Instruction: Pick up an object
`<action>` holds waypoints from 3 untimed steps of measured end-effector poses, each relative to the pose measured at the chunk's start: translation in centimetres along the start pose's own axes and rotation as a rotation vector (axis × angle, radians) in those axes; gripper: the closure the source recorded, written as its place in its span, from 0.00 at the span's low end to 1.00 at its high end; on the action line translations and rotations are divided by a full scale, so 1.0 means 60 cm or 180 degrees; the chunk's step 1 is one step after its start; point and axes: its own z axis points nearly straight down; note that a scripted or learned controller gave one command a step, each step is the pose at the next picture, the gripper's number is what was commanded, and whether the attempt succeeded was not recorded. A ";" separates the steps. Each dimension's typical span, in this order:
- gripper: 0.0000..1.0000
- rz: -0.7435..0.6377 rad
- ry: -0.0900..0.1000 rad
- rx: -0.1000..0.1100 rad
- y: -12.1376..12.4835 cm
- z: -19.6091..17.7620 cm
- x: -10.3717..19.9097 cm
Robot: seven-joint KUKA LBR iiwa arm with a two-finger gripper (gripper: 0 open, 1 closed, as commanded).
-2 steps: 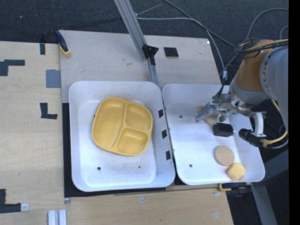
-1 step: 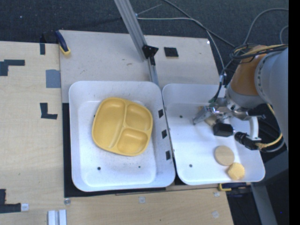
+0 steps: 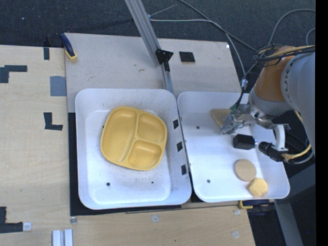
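End effector [image 3: 229,125] perhaps touching tan piece [image 3: 218,118]; black block [image 3: 243,141] nearby

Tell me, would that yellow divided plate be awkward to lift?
Probably. The plate lies flat in the left bin, wide and shallow, so a grip would likely need its rim. It looks like stiff, smooth plastic, perhaps slippery and light. It should slide, not roll.

A robotics lab: taped bench [image 3: 31,137], cables [image 3: 205,19], two bins [image 3: 84,137].

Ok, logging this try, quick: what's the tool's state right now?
Tool: cannot be told; it sits low in the right bin by a tan piece.
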 end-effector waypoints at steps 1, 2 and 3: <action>1.00 0.0006 0.0010 0.0007 -0.002 -0.071 0.000; 1.00 0.0006 0.0008 0.0005 0.003 -0.145 -0.011; 1.00 0.0004 0.0009 0.0002 0.005 -0.224 -0.010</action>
